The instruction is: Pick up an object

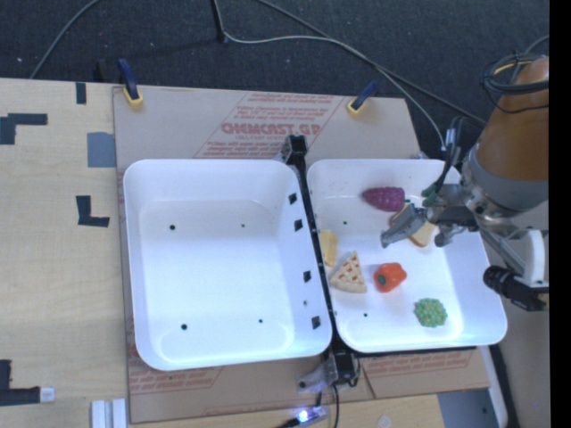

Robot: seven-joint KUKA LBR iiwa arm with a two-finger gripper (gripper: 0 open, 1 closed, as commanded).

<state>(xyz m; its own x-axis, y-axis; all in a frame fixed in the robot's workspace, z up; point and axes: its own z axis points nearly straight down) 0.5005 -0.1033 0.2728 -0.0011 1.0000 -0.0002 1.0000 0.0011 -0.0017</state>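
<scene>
My gripper [414, 230] hangs low over the middle of the right bin [464, 333], below the grey wrist and its orange band. A small tan object [426, 235] lies right at the gripper, partly covered by it. I cannot tell whether it is gripped. A purple grape bunch [383, 198] lies just up and left of the gripper. A red pepper [389, 276] sits below it. Beside the pepper is a pizza slice [349, 273], with a yellow piece [328, 246] by the divider. Green broccoli [430, 312] lies near the front right.
The left bin [143, 239] stands beside the right one, with black clips along the shared wall [308, 239]. Both rest on a cardboard sheet [259, 127] held by blue-and-yellow clamps. Cables run across the dark floor behind.
</scene>
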